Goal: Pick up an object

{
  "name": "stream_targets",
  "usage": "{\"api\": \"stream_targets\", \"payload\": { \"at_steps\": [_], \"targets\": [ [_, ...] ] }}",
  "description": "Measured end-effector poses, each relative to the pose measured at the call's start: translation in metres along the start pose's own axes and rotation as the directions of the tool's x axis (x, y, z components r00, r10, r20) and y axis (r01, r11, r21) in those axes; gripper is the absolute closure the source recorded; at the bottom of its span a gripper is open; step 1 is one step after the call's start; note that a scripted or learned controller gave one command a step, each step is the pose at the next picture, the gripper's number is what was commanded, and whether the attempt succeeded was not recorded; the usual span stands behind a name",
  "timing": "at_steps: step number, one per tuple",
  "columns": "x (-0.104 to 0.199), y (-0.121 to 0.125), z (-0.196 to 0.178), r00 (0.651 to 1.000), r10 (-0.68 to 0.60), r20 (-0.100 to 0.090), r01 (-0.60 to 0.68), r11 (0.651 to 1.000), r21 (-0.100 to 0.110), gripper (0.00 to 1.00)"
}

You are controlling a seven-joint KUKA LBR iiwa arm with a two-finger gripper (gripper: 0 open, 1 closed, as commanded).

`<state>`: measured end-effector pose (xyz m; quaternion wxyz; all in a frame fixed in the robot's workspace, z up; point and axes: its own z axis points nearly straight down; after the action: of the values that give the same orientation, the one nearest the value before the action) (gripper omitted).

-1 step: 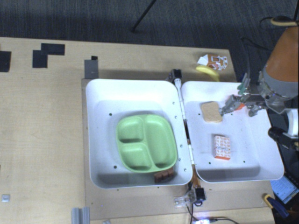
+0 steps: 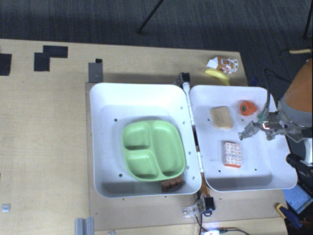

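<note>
Cables and a small clip [image 2: 203, 205] sit on the bench edge closest to my camera, below the gap between the two bins. Just above them in the left bin [image 2: 105, 131] I see a green divided plate [image 2: 153, 150], lying flat with three compartments, and a small brown block [image 2: 171, 184] tucked against its near rim, half hidden under the plate edge. That one looks awkward to reach.

In the right bin [image 2: 279, 177] the nearest candidate is a small red-and-white patterned packet [image 2: 232, 154], lying flat and apart from everything else, which I judge the easiest target. Farther back lies a tan slice, bread-like [image 2: 222, 117], and beyond it, near the far right corner, a small orange piece with a green top [image 2: 248, 107], perhaps a toy carrot or tomato; I can't tell which.

My gripper [image 2: 252, 130] hangs over the right bin, reaching in from the right, between the packet and the orange piece. Nothing sits between its fingers, and from this angle I cannot tell whether they are spread or closed. I'd judge the pick not yet made.

Past the bins, a yellow and white bundle of toy items [image 2: 221, 67] rests on the bench, well outside reach of this pick.
</note>
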<state>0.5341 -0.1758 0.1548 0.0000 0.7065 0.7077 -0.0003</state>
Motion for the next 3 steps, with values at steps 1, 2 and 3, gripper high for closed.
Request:
{"api": "stream_targets", "payload": {
  "at_steps": [1,2,3],
  "targets": [
    [0.034,-0.019,0.065,1.000,-0.001,0.002,0.001,1.000,-0.018,0.00],
    [0.035,-0.016,0.051,1.000,-0.002,0.001,0.002,1.000,-0.026,1.00],
    [0.035,-0.016,0.052,1.000,-0.003,0.000,0.003,1.000,-0.025,0.00]
  ]
}}
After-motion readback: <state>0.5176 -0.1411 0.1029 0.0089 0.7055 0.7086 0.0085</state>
